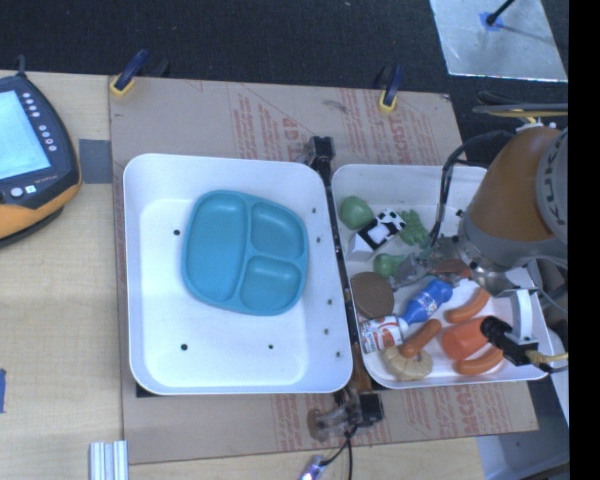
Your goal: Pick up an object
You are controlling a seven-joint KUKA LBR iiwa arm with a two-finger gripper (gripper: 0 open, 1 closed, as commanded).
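Grey pincer (458, 266), mine: low over right bin (410, 175), partly under my wrist; spread or pressed together, I cannot tell. Just beside it: blue bottle (427, 300), orange sausage (467, 305). Near: brown disc (372, 294). Left bin (140, 268): teal divided plate (246, 252). Cardboard (280, 118) beneath: red print, unreadable.

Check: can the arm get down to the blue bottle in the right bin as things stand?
Probably yes. The blue bottle lies uncovered on top of the clutter in the right bin, just left of the arm. The sausage and brown disc beside it could crowd a grasp.
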